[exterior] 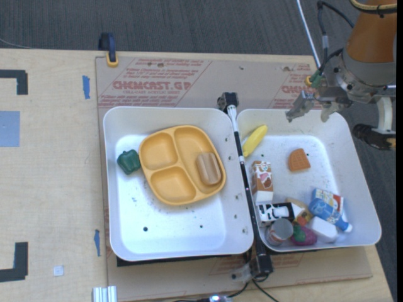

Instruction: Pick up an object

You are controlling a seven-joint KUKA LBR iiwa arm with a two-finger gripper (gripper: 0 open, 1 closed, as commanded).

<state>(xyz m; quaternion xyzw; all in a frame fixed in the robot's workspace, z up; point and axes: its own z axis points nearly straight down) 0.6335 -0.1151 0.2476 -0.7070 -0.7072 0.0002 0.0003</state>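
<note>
The left bin is holding a yellow divided plate with a tan piece in one compartment, and a green toy lying just beside it. The right bin is carrying a banana, an orange cracker, a small carton and a clutter of packages. The claw is hovering over that bin's far rim, fingers spread apart, gripping nothing.

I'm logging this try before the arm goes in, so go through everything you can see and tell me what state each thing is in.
gripper: open, holding nothing, above the right bin's far rim
yellow plate: upright in left bin
bread roll: lying in the plate's right compartment
green pepper: beside plate, on bin floor
banana: lying flat
milk carton: tipped over
cookie: flat, alone
</note>
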